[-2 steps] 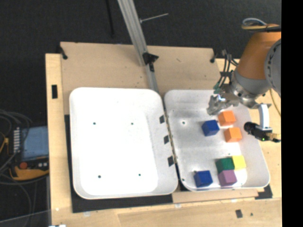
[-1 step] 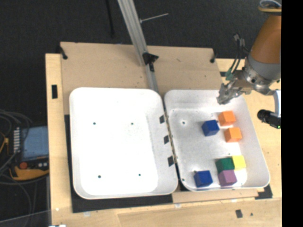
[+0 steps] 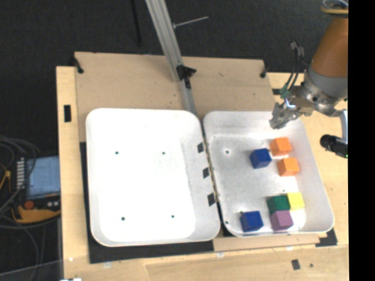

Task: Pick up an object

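Dark floor surrounds a pale wooden bench (image 3: pixel 67 174), with cables and a small blue box (image 3: pixel 44 177) lying off its left edge. On the bench, the left bin (image 3: pixel 143 174) is a plain white tray. A slanted metal pole (image 3: pixel 167 40) rises behind the gap between the trays. The right bin (image 3: pixel 234 133) holds seven blocks: a blue cube (image 3: pixel 251 220) at the near left corner, another blue cube (image 3: pixel 260 158) near the middle, two orange cubes (image 3: pixel 285 156) just right of it, then a green cube (image 3: pixel 278 204), a purple cube (image 3: pixel 281 219) and a yellow cube (image 3: pixel 296 201) clustered at the near right. The gripper (image 3: pixel 280 119) hangs over the far right corner, above the orange cubes, holding nothing; how far it is open I cannot tell.
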You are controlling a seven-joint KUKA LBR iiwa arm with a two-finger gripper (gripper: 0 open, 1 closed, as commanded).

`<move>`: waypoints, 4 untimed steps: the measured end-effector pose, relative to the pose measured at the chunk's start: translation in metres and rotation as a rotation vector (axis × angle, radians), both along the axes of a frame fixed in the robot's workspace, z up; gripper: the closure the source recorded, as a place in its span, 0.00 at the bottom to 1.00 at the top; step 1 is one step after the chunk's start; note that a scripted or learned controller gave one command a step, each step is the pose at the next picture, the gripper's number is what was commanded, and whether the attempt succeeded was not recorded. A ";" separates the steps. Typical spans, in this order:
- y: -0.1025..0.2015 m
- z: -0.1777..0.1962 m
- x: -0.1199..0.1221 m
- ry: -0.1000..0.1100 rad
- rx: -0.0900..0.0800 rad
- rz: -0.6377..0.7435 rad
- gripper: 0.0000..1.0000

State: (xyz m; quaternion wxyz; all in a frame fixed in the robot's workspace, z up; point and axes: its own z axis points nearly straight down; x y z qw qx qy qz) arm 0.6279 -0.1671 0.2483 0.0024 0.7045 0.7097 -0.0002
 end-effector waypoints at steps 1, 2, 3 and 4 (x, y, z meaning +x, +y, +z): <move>0.054 -0.010 -0.009 0.004 0.003 -0.003 1.00; 0.114 -0.008 -0.012 0.002 0.005 0.000 1.00; 0.163 0.001 -0.021 0.003 0.006 0.001 1.00; 0.212 0.009 -0.032 0.005 0.007 0.001 1.00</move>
